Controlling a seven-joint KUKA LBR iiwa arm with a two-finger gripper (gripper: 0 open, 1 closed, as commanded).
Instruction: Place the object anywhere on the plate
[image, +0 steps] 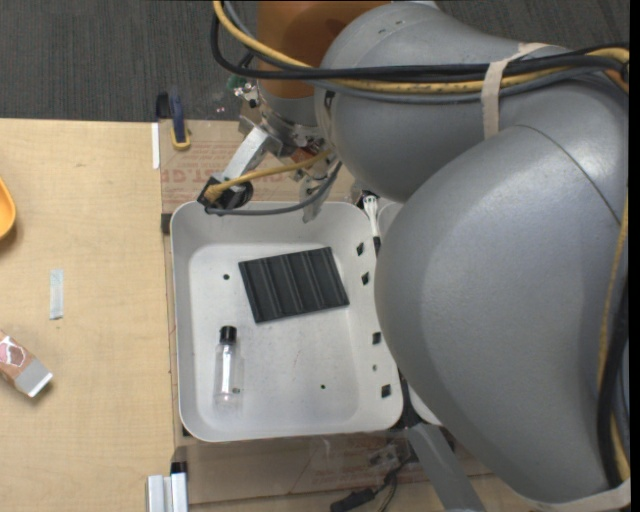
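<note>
Camera view: vial (228, 366) lying loose in bin (190, 300), near plate (294, 284) but off it; tool (305, 170) over far rim, grip impossible to tell. Risk: round vial rolling away from a poor pinch.

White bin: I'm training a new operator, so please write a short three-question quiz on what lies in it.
1. True or false: the clear vial lies on top of the black ribbed pad.
2. The vial's black cap points toward the view's: A) top, B) bottom, C) right.
3. In the white bin, which lies nearer the view's left edge?
Key: 1 false; 2 A; 3 the vial.
</note>
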